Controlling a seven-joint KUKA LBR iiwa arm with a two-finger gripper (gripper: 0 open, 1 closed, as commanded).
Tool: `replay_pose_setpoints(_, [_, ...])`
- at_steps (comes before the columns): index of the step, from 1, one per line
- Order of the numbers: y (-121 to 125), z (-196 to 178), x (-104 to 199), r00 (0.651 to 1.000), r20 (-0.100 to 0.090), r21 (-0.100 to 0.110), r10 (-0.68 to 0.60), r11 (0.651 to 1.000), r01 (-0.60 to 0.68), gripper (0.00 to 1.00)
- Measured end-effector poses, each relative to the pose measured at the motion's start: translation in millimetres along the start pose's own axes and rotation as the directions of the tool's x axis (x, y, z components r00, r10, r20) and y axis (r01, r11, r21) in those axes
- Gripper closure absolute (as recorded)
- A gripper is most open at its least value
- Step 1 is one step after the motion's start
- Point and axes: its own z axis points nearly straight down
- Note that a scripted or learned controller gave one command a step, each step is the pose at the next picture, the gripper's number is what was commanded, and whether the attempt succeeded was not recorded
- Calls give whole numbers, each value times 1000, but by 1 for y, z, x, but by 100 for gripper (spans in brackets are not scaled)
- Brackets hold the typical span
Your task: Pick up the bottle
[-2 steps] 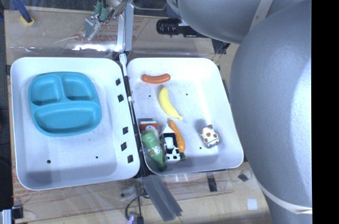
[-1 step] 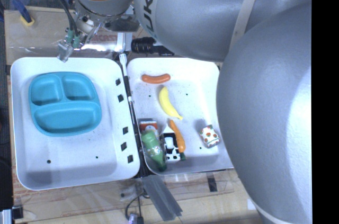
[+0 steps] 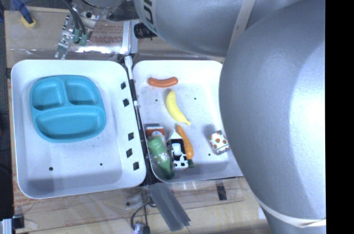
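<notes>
Bottle (image 3: 160, 153) is lying at the right bin's (image 3: 204, 69) seven o'clock corner, beside the carrot (image 3: 185, 143). I am hanging my pincer (image 3: 71, 39) beyond the left bin's (image 3: 22, 133) twelve o'clock rim; its state I cannot tell.

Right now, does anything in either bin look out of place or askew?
Mildly. The green bottle lies on its side, jammed against the right bin wall's near-left corner, crowded by a carrot and a black-and-white toy. Nothing looks spilled or broken.
</notes>
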Motion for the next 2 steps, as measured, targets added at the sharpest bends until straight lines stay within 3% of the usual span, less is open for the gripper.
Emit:
replay_pose_setpoints(1, [3,170,-9,1000,-3,3,13,1000,-13,100])
replay_pose_setpoints(2, [-1,74,-3,1000,-1,0,22,1000,-22,100])
